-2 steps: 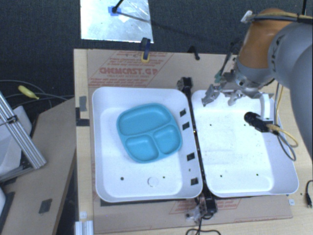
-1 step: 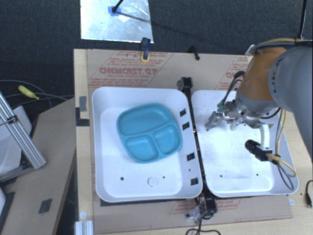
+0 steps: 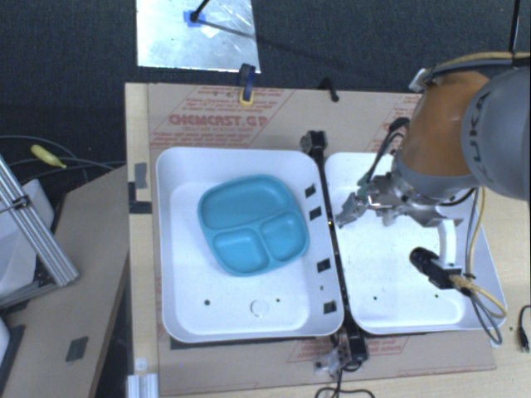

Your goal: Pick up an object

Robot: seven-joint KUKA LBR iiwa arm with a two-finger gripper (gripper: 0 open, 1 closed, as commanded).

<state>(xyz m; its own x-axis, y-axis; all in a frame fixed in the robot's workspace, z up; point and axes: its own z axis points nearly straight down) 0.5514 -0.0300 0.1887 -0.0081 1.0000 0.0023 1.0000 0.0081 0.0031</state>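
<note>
A light blue divided plate (image 3: 251,235) with three compartments lies flat in the middle of the left white bin (image 3: 178,305). My gripper (image 3: 350,209) hangs over the left part of the right white bin (image 3: 390,313), close to the divider between the two bins. It is to the right of the plate and apart from it. The grey arm with its orange band (image 3: 444,131) covers the upper right of that bin. Nothing shows held in the gripper.
A black connector with a yellow cable (image 3: 436,270) hangs off the arm over the right bin. Black clips (image 3: 319,214) line the divider. Both bins rest on a cardboard sheet (image 3: 216,118). A metal plate (image 3: 197,21) lies beyond the bench.
</note>
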